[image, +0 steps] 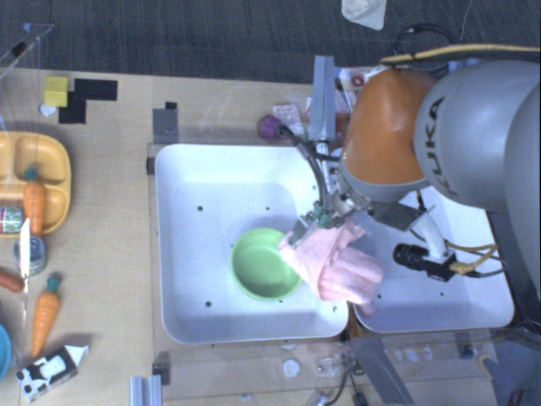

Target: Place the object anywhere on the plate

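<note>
"KUKA" lettering marks arm (473, 134) (partly readable) above green plate (264, 265).

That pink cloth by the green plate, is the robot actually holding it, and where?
It seems so: the gripper appears pinched on the pink cloth at its upper left corner; the rest hangs over the bin wall beside the green plate.

"KUKA" lettering on arm (473, 134)

grey arm (482, 134), orange band (380, 129), black cables (317, 172)
</note>
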Robot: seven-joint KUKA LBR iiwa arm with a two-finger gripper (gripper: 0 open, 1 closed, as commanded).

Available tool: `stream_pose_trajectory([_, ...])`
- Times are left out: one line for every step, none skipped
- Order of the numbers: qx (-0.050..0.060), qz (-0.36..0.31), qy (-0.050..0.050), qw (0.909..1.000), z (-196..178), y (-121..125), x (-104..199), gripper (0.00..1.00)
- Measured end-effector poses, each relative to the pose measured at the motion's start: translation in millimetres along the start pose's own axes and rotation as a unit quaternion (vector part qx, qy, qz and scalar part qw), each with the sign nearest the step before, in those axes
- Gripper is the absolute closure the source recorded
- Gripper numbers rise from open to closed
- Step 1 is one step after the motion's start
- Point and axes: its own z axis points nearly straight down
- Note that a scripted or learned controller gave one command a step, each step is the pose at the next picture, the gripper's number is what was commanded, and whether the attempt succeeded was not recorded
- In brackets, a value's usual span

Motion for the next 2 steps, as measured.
stream_pose_trajectory([0.000, 0.000, 0.000, 1.0000, 0.0, 0.0, 0.0, 0.00])
stream_pose_trajectory([0.000, 0.000, 0.000, 1.0000, 0.0, 0.0, 0.0, 0.00])
